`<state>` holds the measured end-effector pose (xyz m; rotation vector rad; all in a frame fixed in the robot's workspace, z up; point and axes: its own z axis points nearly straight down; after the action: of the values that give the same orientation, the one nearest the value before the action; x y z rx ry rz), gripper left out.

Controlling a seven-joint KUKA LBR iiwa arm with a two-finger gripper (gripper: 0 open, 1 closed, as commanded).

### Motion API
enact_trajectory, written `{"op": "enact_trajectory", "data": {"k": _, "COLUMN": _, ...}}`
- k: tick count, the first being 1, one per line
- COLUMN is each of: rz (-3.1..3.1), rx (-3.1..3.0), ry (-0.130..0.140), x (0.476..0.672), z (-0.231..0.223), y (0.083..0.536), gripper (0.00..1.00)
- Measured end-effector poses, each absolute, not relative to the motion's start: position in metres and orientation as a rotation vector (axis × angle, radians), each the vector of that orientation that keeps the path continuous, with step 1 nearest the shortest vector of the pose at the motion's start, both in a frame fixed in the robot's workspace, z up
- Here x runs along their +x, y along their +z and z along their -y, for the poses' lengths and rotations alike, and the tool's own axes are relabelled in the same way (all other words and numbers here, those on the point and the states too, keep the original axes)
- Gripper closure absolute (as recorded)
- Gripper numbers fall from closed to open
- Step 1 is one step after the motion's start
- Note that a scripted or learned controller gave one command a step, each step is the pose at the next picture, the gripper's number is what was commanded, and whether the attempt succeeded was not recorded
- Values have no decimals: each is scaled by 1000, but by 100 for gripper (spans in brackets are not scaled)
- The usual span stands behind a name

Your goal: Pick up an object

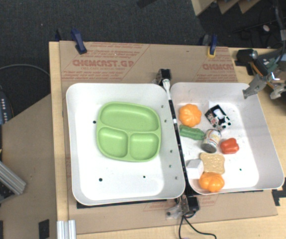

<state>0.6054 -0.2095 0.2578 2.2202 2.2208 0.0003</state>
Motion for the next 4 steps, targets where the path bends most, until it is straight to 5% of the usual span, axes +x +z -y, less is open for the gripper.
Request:
{"op": "enact_trajectory", "data": {"k": 1, "rz": -2230, "rx": 2236, "ry": -12, "x": 546, "z": 201, "y": 84, "gripper": 0}}
{"op": "enact_trajectory", "data": {"k": 2, "rz": -2226, "rx": 2213, "ry": 4, "x": 592, "z": 163, "y": 84, "gripper": 0}}
{"op": "enact_trajectory", "data": {"k": 3, "rz": -2220, "rx": 2232, "ry": -6, "x": 517, "z": 187, "y": 84, "gripper": 0}}
{"op": "enact_trajectory", "data": {"k": 4, "rz": -2210, "rx": 2215, "ry": 5, "x": 513, "z": 218, "y": 199, "gripper": 0}}
